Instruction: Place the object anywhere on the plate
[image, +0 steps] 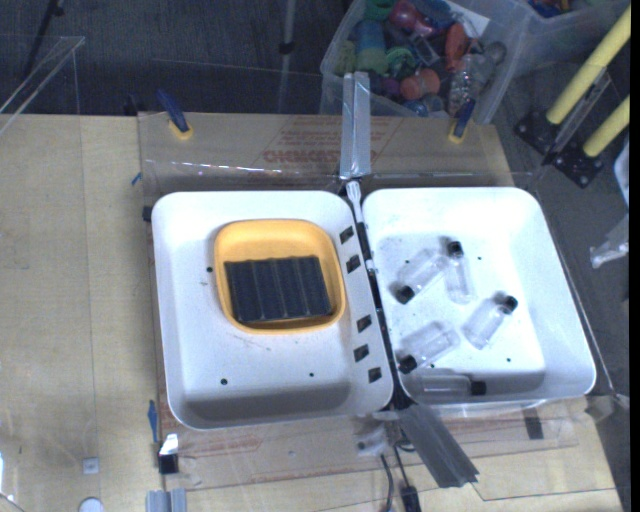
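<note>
Left bin (180, 300): white, shallow, and touching the right bin (560, 330) along a shared middle edge that carries a row of small black tabs (358, 292). Plate (228, 250): yellow with rounded corners, lying flat in the far half of the left bin, a little right of that bin's centre. Dark ribbed slab (278, 287): rectangular, lying flat on the plate and covering most of its floor, with yellow rim showing all round it. Right bin contents: five clear vials with black caps, all on their sides and apart from the plate. First vial (422, 272) is left of centre, its cap toward the near left. Second vial (457, 272) is just right of the first, its cap toward the far side. Third vial (486, 322) is right of centre, its cap toward the far right. Fourth vial (430, 343) is near left, its cap toward the divider. Fifth vial (447, 383) lies along the near wall, its cap to the right. Surroundings: wooden bench (70, 300); a metal strip (355, 125) upright at the far end of the middle edge; blue clamps (178, 120) on the far clear sheet; a clear tub of coloured toys (420, 50) beyond; and yellow tubes (600, 60) at far right.
</note>
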